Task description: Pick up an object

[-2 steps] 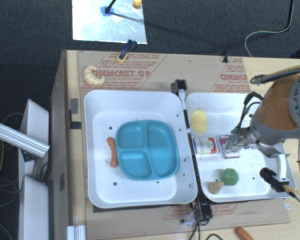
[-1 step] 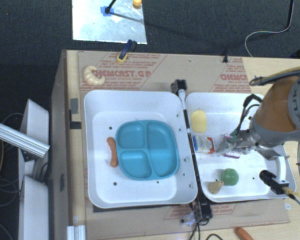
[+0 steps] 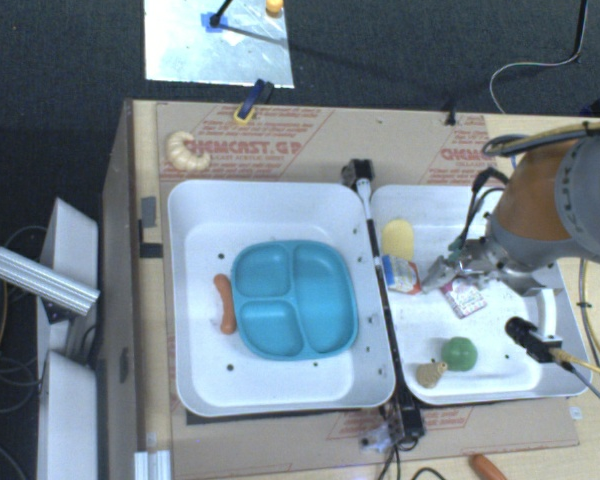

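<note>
Right now the gripper (image 3: 458, 268) hovers low in the right bin (image 3: 540, 378), its fingers spread, with a small packet (image 3: 466, 297) just at its five o'clock. A green ball (image 3: 460, 353) lies at six o'clock.

Right bin: yellow lump (image 3: 398, 238) at upper left, packet (image 3: 401, 274) just below, pink-patterned packet (image 3: 466, 298) mid-bin, green ball (image 3: 460, 353) near tan piece (image 3: 431, 373).

Left of the gripper (image 3: 450, 268), a blue plastic divided tray (image 3: 293, 300) in the left white bin (image 3: 270, 203); beyond, a shiny metal sheet (image 3: 217, 28).
</note>
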Controlling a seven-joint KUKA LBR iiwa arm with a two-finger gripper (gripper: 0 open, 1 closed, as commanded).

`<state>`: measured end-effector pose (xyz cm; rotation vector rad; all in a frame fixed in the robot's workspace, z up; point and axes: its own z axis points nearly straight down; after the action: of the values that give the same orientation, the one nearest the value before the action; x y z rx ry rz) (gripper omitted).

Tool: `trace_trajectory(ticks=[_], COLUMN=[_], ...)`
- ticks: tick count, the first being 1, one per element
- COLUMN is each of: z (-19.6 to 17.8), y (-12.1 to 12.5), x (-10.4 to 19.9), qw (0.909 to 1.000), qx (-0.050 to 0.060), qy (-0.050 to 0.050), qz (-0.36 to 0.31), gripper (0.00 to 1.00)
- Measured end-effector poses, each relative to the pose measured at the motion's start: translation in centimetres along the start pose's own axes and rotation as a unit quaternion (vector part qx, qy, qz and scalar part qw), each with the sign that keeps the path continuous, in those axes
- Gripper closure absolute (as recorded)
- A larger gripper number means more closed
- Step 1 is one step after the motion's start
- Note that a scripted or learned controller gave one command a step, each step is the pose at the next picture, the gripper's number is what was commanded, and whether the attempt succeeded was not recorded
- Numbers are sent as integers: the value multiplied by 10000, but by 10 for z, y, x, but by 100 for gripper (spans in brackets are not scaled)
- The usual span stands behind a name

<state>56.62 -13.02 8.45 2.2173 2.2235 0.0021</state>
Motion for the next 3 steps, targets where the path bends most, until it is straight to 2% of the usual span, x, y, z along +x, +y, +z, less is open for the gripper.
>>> trace_trajectory(ticks=[1,2,3], z=[-1,-6,-91], y=[31,103,15], x=[-15,-46,0], qw=[10000,10000,10000], qx=[-8,-11,-13], qy=[-8,-9,-2], qz=[-3,-6,1], gripper=[0,0,0])
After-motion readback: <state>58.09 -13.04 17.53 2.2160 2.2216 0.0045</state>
